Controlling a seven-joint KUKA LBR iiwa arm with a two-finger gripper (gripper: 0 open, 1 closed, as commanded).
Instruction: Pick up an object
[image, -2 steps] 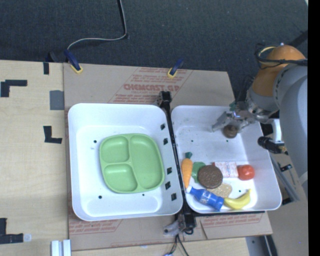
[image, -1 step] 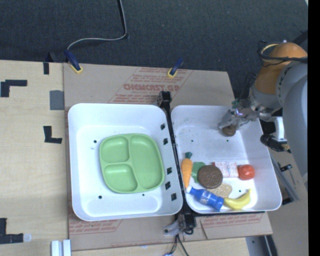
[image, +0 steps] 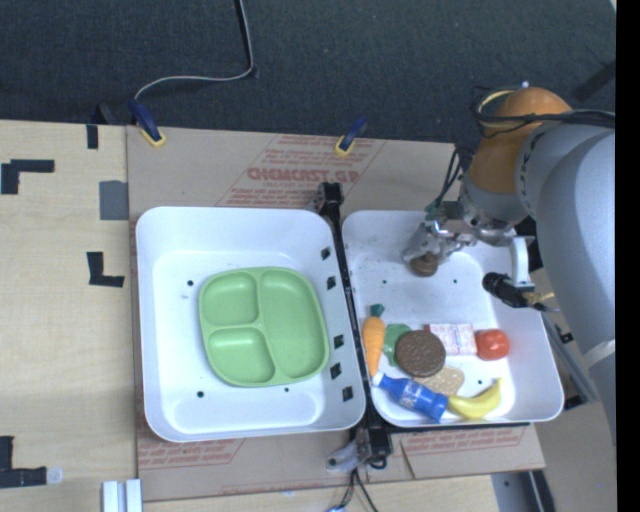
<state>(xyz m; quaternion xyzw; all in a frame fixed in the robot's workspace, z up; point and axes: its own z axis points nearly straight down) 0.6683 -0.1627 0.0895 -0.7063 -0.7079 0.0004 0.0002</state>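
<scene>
Your banana (image: 474, 402) is lying in the right bin (image: 385, 235); the gripper (image: 428, 250) is hovering above, its opening unreadable.

Robot lab test bench

A cardboard sheet (image: 300, 175) clamped at 12 o'clock carries two white bins (image: 170, 235); black tape marks (image: 100, 270) sit at 9 o'clock, a loose cable (image: 225, 60) crosses dark carpet (image: 400, 60) beyond.

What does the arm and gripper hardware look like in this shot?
The arm is bulky, with rounded light-grey casings and an orange band above the wrist. The gripper is small, of metallic grey, with dark parts around it. Thin dark cables run beside the wrist.
</scene>
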